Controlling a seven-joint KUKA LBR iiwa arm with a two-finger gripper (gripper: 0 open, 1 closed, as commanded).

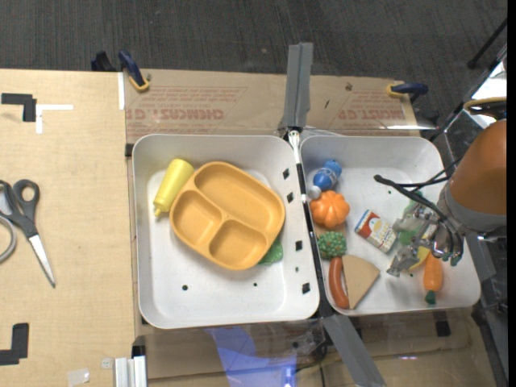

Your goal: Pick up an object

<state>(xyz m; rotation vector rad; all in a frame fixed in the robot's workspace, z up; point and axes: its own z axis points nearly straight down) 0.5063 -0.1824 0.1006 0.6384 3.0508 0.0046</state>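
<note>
A: What is the bench like?
B: Pale wood on the left (pixel 64 216), brown cardboard (pixel 201 103) under the bins, dark carpet (pixel 201 14) beyond. One pair of scissors (pixel 28 224) lies on the wood at the far left. Two blue clamps hold the cardboard's far edge, one near its left corner (pixel 133 69) and one near its right (pixel 409 89).

A: And the bins?
B: Two, touching along the middle. The left bin (pixel 161 297) holds one orange tray (pixel 227 214) with three compartments, one yellow bottle (pixel 172 185) against the tray's left rim, and a bit of green (pixel 272 254) peeking out from under its lower right edge.

A: The right bin (pixel 355 147)?
B: One blue ball (pixel 326 174), one small pumpkin (pixel 330 209) just below it, one broccoli (pixel 331 243) below that, one sausage (pixel 338 283) touching one wedge of bread (pixel 360 279), one small carton (pixel 376 230), and one carrot (pixel 433 276) near the right wall.

A: Where is the gripper (pixel 411 252)?
B: Low in the right bin, between the carton and the carrot, with the arm (pixel 482 176) coming in from the right. Something yellow shows at its tip; I cannot tell what it is, nor whether the claw is spread or pinching.
</note>
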